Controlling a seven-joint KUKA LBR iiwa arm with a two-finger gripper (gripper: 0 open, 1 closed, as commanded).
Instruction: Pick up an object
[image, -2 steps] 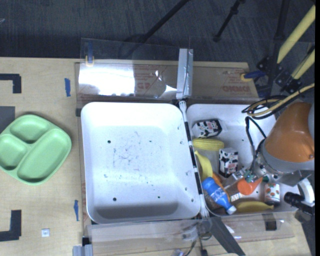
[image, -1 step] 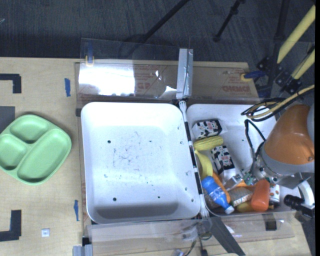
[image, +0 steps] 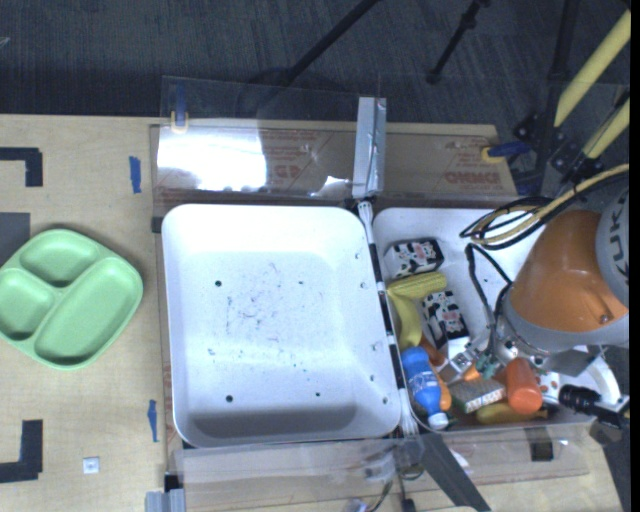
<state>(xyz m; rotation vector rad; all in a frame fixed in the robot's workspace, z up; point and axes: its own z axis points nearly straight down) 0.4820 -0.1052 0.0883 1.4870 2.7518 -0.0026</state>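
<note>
Two white bins side by side on the bench, arm (image: 570, 280) low over the right bin (image: 480, 225).
Gripper (image: 483, 362) sits down among the clutter; grip state cannot be told from this angle. Objects are crowded in the right bin: blue bottle (image: 423, 388) at its left wall, yellow piece (image: 415, 300) above it, black-and-white pack (image: 414, 257) toward the back, orange item (image: 523, 388) just beside the gripper. Left bin (image: 270, 320) is beside a green tray (image: 66, 296) on the bench.
</note>
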